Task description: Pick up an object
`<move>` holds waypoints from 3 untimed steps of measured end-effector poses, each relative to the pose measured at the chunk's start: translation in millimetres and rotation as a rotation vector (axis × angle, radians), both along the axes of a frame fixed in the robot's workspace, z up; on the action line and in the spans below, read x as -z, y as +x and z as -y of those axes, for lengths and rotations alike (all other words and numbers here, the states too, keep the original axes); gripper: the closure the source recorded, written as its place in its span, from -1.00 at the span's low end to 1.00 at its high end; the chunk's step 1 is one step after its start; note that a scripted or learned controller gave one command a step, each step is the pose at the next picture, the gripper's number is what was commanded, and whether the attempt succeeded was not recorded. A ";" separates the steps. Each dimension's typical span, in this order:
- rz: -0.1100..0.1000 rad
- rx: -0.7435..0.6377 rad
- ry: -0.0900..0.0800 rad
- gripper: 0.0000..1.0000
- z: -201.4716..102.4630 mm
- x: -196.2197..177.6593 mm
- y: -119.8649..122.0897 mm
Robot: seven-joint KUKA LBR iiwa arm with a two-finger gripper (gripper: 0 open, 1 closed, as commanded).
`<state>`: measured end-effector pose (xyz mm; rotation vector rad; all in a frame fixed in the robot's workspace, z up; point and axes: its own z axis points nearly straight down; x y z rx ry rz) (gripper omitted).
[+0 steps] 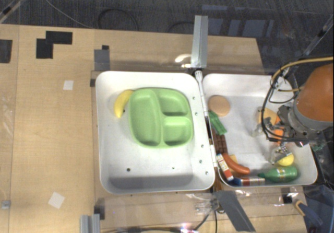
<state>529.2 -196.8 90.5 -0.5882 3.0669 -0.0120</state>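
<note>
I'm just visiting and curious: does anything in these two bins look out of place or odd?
Nothing looks spilled or broken. The green divided plate lies partly on top of a banana in the left bin, while the right bin's smaller things crowd along its left and bottom edges.

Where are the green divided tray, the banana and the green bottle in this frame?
green divided tray (159, 117), camera view, on the ridge between its compartments.
banana (121, 102), camera view, on the middle of its curved body beside the tray.
green bottle (281, 174), camera view, on its body, lying near the right bin's front wall.
</note>
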 end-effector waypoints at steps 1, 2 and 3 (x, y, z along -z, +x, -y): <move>0.000 -0.114 -0.005 -1.00 -28.0 -0.7 -5.3; -0.006 -0.125 0.000 -1.00 3.4 -51.9 57.7; -0.006 -0.221 -0.002 -1.00 -1.0 0.8 47.8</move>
